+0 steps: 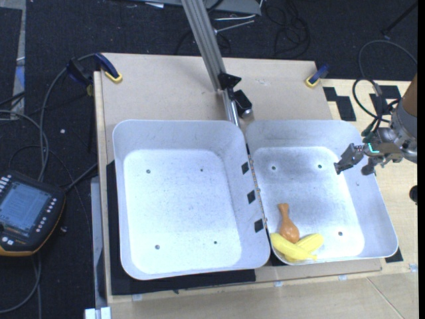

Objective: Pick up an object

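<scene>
At the near edge of the right bin (372,211), in its front-left corner, a yellow banana-like object (299,246) lies against the bin's rim, and an orange, pear-shaped object (287,226) with a thin neck rests just behind it, touching it and pointing its neck toward the bin's middle. The left bin (133,178) sits beside it, the two sharing a central seam marked with small black tabs. Farther back and to the right, the gripper (355,159) hangs over the right bin's far-right rim, well apart from both objects. Its two dark fingers are spread, one reaching left over the bin's floor, the other angled down nearer the wrist, with nothing between them. The arm enters from the right edge, its grey wrist tilted leftward. Beyond the bins, a slanted metal post (209,45) rises from the bench (172,85).
</scene>
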### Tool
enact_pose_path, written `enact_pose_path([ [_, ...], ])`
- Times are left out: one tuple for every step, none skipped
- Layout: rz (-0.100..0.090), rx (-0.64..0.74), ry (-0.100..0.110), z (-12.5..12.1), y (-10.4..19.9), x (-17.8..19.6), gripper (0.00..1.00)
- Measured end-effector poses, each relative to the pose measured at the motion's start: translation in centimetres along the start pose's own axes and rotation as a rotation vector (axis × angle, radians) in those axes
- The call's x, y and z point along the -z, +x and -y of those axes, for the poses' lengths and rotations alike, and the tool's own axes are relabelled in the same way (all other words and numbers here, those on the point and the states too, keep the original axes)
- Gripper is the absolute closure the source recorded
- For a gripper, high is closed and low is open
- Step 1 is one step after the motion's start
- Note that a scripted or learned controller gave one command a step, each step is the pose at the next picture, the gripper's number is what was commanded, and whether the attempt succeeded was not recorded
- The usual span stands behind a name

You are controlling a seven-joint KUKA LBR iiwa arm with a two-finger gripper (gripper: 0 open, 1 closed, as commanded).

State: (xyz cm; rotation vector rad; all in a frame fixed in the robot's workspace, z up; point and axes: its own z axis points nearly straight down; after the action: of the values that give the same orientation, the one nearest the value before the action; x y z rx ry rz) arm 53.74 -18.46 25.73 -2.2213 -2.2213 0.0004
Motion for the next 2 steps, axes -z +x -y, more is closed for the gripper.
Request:
enact_pose_path([
  [0.000,0.000,0.000,0.0,0.0,0.0,0.00],
  [-0.001,0.000,0.004,-0.7,0.1,-4.5,0.00],
])
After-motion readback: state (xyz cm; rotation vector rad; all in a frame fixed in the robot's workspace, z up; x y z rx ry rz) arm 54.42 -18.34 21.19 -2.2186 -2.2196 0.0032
